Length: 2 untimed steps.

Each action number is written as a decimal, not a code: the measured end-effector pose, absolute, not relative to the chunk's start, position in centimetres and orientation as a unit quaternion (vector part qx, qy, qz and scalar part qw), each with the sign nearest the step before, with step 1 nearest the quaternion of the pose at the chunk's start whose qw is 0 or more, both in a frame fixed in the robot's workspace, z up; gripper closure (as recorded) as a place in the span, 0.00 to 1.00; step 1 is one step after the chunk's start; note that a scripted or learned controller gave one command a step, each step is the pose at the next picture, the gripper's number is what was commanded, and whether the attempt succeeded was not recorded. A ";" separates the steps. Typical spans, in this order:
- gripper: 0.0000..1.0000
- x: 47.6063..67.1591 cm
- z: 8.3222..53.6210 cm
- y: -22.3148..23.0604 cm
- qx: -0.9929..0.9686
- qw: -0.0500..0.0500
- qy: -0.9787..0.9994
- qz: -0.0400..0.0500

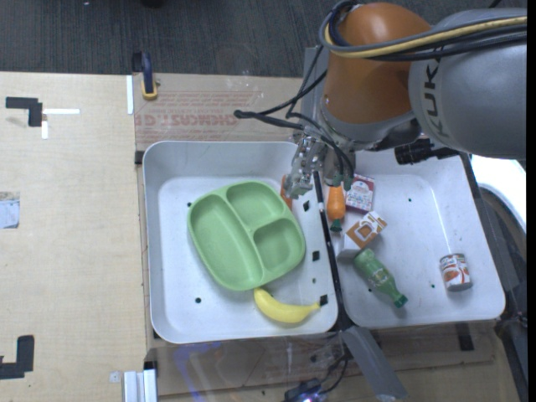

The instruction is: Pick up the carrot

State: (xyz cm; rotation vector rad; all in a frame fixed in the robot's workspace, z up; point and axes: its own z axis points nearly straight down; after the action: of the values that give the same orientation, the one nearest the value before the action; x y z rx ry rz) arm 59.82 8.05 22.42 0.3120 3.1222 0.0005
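The arm's bulky orange wrist hides the top of the pincer [322, 174], and I cannot tell how it is set. The left bin [159, 249] holds a green divided plate [244, 234] and a banana [285, 306]; the right bin [486, 300] holds the carrot [336, 203] just beside the shared rim, a red-white carton [361, 194], a small box [366, 229], a green bottle [378, 278] and a can [456, 272]. The arm reaches from the right over the rim, the pincer pointing down near the carrot
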 end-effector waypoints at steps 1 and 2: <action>1.00 56.5 21.6 4.1 -0.074 0.001 0.997 0.000; 1.00 57.8 20.8 -1.4 -0.276 0.002 0.961 0.000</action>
State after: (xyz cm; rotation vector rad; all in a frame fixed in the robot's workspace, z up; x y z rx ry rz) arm 57.79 -1.41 20.85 -0.8652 3.0159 0.0001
